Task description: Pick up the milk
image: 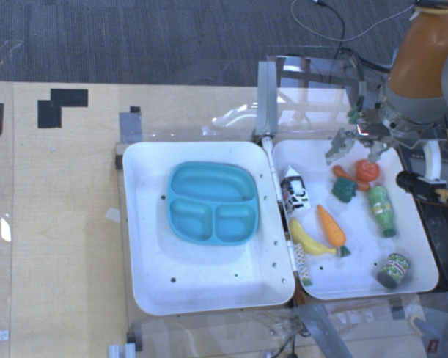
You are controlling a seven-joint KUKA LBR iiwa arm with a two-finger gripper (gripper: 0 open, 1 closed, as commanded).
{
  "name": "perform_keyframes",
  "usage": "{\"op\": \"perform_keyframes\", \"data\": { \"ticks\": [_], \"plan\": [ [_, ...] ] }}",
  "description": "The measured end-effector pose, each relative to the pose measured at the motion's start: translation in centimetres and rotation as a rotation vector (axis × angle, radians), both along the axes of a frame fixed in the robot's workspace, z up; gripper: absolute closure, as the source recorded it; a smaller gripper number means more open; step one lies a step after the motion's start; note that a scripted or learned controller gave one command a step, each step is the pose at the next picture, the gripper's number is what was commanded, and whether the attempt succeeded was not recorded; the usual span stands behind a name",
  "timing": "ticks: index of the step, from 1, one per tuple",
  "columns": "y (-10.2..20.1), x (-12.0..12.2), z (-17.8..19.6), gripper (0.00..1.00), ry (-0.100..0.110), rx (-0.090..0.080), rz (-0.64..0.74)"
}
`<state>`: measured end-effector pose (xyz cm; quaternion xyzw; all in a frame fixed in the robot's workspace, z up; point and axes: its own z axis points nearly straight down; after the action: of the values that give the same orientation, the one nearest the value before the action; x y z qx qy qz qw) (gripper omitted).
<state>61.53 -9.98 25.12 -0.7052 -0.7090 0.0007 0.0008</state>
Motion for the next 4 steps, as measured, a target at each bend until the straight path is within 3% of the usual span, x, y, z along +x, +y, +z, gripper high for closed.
{"op": "perform_keyframes", "data": {
  "ticks": [1,2,3,4],
  "plan": [
    [0.4,4.7,-14.3,0.00,-0.004,0.000,-0.070],
    [1.4,0.6,-16.3,0.00,-0.014,0.000,0.115],
    [1.3,-2.4,-16.2,0.00,-0.016,-0.001,0.166],
    [-1.7,-3.0,-16.3,0.00,-0.014,0.001,0.273]
  ]
}}
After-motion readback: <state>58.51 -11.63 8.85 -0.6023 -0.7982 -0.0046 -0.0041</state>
